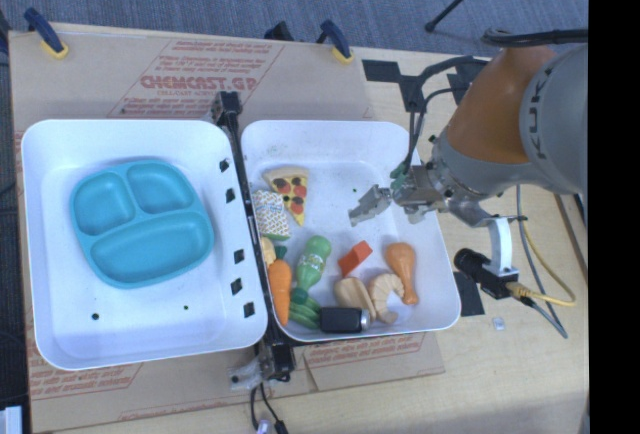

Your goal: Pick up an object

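The right bin holds a heap of toy food. A pizza slice lies at its upper left beside a pale wrapped item. Lower down are a green bottle, a carrot, a red-orange block, a chicken drumstick, a tan pastry and a black cylinder. My gripper hangs over the bin's bare middle, up and to the right of the red-orange block. Nothing shows in its grasp.
The left bin holds a blue divided plate. A black divider with clips runs between the bins. The arm's orange band and cables hang over the right bin's right rim. Clamps sit on the bench's far edge.
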Controlling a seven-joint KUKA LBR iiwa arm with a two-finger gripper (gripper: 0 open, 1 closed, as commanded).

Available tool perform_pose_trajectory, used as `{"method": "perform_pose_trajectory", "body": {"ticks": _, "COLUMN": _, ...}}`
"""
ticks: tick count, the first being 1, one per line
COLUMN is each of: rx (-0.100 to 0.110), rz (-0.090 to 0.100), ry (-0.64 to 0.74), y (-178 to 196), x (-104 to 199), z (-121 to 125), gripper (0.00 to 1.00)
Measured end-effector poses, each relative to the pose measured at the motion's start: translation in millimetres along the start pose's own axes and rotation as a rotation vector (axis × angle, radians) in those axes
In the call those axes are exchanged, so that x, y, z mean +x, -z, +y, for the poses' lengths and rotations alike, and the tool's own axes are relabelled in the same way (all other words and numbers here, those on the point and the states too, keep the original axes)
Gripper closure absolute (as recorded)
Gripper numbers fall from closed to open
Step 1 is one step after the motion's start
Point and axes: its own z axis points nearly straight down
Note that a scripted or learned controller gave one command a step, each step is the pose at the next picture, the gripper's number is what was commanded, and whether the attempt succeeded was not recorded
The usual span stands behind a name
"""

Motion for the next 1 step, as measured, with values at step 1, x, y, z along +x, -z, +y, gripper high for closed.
{"method": "perform_pose_trajectory", "body": {"ticks": 1, "rx": -0.016, "rz": -0.003, "ry": -0.08, "y": -93.3, "x": 27.8, "z": -20.5, "gripper": 0.0}}
